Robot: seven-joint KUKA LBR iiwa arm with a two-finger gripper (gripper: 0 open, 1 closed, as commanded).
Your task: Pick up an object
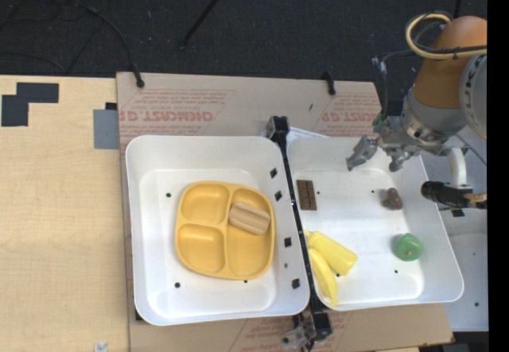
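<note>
My gripper (375, 160) hangs over the back of the right bin (445, 283), its fingers spread open with nothing between them. A small brown lump (390, 199) lies just in front of it and slightly to the right. A green ball-like fruit (408, 247) sits nearer the front right. Two yellow banana-shaped pieces (328, 261) lie at the bin's front left. A flat dark brown bar (306, 194) rests by the bin's left wall.
The left bin (151, 183) holds a yellow divided plate (199, 239) with a tan wooden block (250, 218) in its right compartment. A black divider (290, 215) runs between the bins. Cardboard lies under both.
</note>
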